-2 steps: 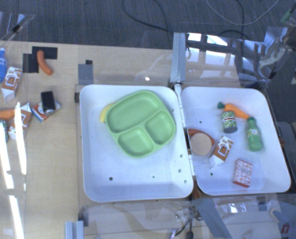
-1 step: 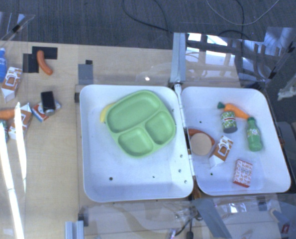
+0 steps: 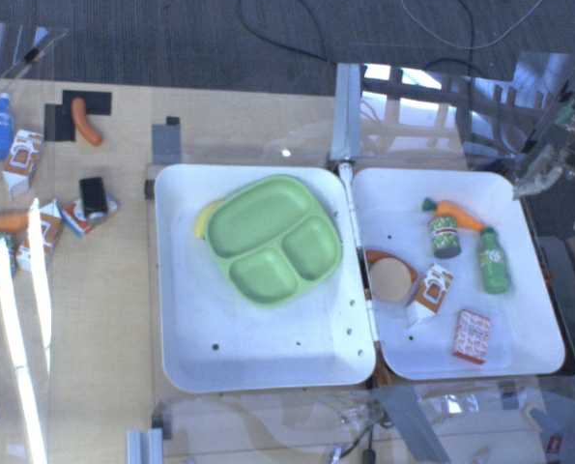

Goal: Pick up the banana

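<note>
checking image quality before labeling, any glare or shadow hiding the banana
Camera view: the banana is mostly hidden under the green divided plate, not by glare; a bright streak of glare crosses the bench at left; soft shadow lies along the left bin front; focus is slightly soft overall.

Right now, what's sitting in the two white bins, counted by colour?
Green: 3, the divided plate, the bottle, the small can
Orange: 1, the carrot
Yellow: 1, the banana, mostly hidden under the plate
Brown: 1, the round disc
Red and white: 2, the carton, the box
Total: 8
</note>
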`<act>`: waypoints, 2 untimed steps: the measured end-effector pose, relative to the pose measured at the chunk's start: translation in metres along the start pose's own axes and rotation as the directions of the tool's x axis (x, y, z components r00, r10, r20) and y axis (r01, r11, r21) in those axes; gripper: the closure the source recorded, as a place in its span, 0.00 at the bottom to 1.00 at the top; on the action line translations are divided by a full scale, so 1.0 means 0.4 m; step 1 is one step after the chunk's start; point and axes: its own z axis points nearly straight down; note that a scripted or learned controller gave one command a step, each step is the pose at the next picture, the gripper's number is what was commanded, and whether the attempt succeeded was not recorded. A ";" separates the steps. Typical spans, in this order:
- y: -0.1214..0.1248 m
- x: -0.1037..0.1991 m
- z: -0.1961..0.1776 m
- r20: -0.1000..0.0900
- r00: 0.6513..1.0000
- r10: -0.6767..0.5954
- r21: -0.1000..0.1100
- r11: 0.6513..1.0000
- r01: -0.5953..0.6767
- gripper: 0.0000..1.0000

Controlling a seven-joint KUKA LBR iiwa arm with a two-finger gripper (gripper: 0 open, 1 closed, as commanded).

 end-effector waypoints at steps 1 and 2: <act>-0.061 -0.135 0.180 0.000 0.996 -0.094 0.005 0.996 0.094 0.00; -0.059 -0.131 0.060 -0.001 0.967 0.253 -0.003 0.967 -0.253 0.00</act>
